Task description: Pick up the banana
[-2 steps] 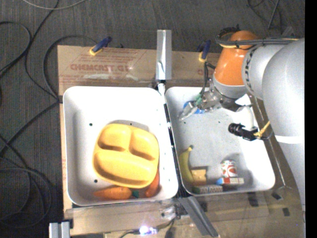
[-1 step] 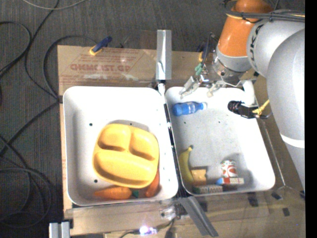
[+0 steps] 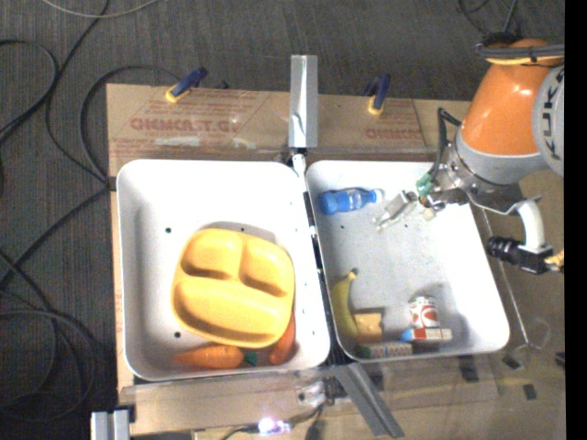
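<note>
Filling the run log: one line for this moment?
tool: over right bin far side, near blue bottle | banana: near-left of right bin, ungrasped | phase: approach

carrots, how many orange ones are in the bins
2. One long orange carrot lies along the near wall of the left white bin; a second pokes out beside the yellow divided plate, which may hide more.

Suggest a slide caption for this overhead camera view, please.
Gripper hovers over the right bin near a blue bottle, far from the banana.
</note>
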Robot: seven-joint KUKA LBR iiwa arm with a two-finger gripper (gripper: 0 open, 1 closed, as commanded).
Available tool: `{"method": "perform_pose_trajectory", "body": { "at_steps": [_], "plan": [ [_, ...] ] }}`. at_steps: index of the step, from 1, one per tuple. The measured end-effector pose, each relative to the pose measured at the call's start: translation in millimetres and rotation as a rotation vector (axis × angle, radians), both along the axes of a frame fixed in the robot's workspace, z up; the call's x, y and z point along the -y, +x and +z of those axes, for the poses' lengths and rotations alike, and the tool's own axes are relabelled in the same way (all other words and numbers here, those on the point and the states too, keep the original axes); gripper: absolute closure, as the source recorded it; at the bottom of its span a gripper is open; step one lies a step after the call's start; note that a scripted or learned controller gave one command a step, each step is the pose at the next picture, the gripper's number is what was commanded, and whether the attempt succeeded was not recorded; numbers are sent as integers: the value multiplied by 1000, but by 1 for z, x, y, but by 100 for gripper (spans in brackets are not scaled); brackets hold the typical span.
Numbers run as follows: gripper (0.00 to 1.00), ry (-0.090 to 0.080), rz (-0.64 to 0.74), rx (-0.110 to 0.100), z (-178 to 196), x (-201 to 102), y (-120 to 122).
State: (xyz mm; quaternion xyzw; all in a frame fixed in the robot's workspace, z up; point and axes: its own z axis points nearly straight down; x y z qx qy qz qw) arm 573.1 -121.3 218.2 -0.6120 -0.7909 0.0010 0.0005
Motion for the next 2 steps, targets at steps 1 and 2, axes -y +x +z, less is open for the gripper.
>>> {"method": "perform_pose_trajectory", "body": {
  "at_steps": [1, 2],
  "plan": [
    [0, 3, 290, 0, -92, 3, -53],
    [0, 2, 453, 1, -74, -14, -14]
  ]
}}
